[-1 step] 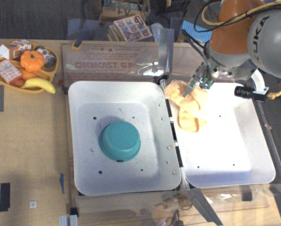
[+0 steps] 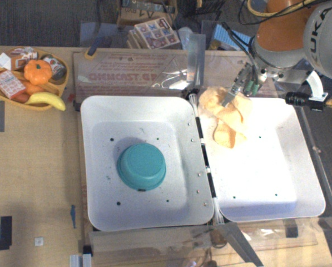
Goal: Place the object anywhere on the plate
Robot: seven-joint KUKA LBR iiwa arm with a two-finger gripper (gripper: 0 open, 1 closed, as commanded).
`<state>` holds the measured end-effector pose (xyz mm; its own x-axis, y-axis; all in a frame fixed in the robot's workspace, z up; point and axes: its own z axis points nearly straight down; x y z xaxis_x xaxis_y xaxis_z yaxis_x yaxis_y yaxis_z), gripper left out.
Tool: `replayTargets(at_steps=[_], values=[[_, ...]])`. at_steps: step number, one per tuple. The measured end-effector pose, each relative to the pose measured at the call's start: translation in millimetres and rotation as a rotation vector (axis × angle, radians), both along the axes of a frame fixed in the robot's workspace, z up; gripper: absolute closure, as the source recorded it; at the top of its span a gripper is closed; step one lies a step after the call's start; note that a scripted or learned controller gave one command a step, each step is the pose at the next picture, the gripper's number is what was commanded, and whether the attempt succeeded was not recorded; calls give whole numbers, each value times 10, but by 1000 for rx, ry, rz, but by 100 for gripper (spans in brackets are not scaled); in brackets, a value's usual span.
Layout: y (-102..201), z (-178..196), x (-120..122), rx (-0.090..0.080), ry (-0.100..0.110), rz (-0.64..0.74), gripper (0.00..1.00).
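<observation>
One pale yellow crumpled soft object (image 2: pixel 228 121) is being pinched between fingers of gripper (image 2: pixel 231 97), upper left of right white bin (image 2: pixel 277 177); round teal plate (image 2: pixel 142 166) is being left in left white bin (image 2: pixel 99 127).

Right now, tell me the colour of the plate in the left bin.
Teal, a plain blue-green with no pattern: the plate shows best in the camera view.
</observation>
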<state>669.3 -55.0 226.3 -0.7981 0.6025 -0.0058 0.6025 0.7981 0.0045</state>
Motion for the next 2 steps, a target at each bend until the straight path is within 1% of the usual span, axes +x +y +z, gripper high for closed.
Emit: replayTargets(at_steps=[1,2], values=[[317,76,-277,-1,3,399,100],[703,-37,-584,-2,3,645,100]])
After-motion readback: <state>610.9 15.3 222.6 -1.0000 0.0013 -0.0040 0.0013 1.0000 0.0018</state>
